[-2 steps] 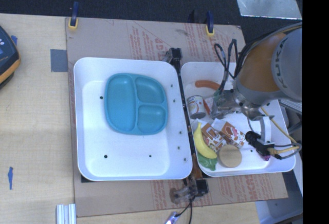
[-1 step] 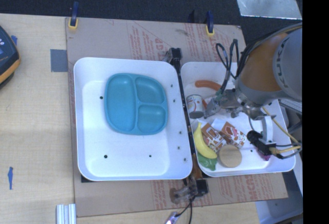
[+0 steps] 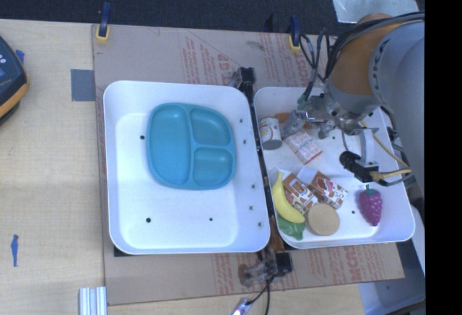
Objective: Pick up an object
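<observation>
Packet (image 3: 307, 149), small and red-and-white, lies in the right bin (image 3: 393, 238) just below the hand (image 3: 315, 121), tilted diagonally, nearest of the objects there. I cannot tell the hand's state. Around it: a small can (image 3: 270, 132), banana (image 3: 284, 203), snack packs (image 3: 312, 191), round biscuit (image 3: 323, 219), purple grapes (image 3: 370, 205). The left bin (image 3: 123, 162) holds a blue divided plate (image 3: 191, 145).

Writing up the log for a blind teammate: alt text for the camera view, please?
The grey-and-orange arm reaches from the right over the right bin, its end effector low near a small can and packet. Nearer the front lie a banana, snack packs, round cookie and purple grapes. The left bin holds a blue divided plate.
</observation>
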{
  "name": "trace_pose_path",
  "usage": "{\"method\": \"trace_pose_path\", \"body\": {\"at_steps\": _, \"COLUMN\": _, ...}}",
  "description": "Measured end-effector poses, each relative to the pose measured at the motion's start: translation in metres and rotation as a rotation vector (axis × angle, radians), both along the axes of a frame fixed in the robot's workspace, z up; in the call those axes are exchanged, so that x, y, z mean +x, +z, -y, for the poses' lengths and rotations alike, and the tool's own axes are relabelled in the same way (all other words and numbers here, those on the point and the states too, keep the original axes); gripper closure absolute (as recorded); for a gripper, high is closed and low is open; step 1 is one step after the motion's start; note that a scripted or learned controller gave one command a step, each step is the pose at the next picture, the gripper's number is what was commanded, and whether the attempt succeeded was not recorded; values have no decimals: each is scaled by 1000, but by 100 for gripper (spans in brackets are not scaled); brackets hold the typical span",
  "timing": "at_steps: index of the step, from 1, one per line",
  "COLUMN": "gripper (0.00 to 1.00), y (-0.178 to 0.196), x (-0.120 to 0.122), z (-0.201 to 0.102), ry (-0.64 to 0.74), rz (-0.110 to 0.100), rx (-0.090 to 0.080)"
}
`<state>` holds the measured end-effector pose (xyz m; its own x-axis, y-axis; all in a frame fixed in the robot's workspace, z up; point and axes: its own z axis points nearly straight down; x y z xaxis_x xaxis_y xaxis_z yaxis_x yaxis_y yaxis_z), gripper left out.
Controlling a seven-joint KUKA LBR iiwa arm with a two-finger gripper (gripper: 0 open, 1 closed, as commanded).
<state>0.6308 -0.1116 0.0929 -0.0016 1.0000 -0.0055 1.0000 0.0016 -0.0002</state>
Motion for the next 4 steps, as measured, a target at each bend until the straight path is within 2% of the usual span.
{"method": "trace_pose_path", "body": {"at_steps": 1, "gripper": 0, "y": 0, "x": 25, "z": -3, "ry": -1, "rz": -1, "rx": -3}}
{"method": "trace_pose_path", "body": {"at_steps": 2, "gripper": 0, "y": -1, "x": -29, "z": 55, "ry": 0, "rz": -3, "rx": 5}}
{"method": "trace_pose_path", "body": {"at_steps": 3, "gripper": 100, "y": 10, "x": -29, "z": 56, "ry": 2, "rz": -4, "rx": 5}}
{"method": "trace_pose_path", "body": {"at_steps": 4, "gripper": 0, "y": 9, "x": -29, "z": 56, "ry": 2, "rz": -4, "rx": 5}}
